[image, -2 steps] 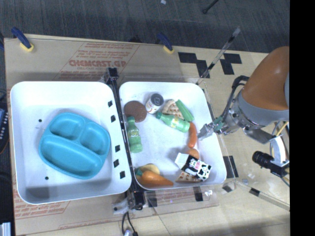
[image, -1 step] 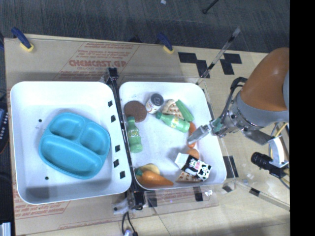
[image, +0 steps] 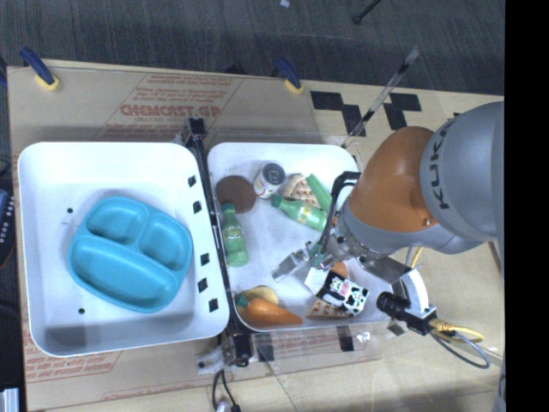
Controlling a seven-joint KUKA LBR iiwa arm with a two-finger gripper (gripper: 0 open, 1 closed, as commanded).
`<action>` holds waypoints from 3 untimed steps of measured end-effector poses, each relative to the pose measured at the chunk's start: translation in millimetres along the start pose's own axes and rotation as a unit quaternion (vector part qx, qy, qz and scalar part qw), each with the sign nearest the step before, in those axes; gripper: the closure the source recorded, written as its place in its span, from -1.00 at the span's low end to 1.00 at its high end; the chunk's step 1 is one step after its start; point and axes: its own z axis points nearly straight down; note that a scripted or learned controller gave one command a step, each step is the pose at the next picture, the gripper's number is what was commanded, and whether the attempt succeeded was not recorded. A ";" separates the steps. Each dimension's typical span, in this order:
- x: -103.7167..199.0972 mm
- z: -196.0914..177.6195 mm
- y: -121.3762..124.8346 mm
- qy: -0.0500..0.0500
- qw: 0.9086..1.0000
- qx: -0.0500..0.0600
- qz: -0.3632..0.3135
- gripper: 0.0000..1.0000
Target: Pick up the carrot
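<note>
Carrot (image: 271, 314) lies at the near edge of the right bin (image: 257, 154), beside a yellow fruit (image: 262, 295). Tool (image: 310, 259) hovers beyond it, whether spread I cannot tell.

The arm (image: 455, 178) bears "KUKA" letters; red "CHEMCAST" print marks the cardboard (image: 170, 110)

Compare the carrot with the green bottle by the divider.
The carrot is orange and tapered, lying crosswise at the right bin's near edge. The green bottle is green and cylindrical, lying lengthwise along the divider, farther back. Both lie flat in the right bin, clear of the tool.
</note>
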 end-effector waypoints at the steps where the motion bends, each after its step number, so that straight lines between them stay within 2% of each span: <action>1: 27.8 14.7 11.6 -0.001 0.999 -0.002 0.032 -1.00; 2: 23.9 68.9 11.2 -0.004 0.986 -0.003 -0.169 -1.00; 3: 24.2 58.9 12.2 -0.004 0.985 -0.003 -0.175 1.00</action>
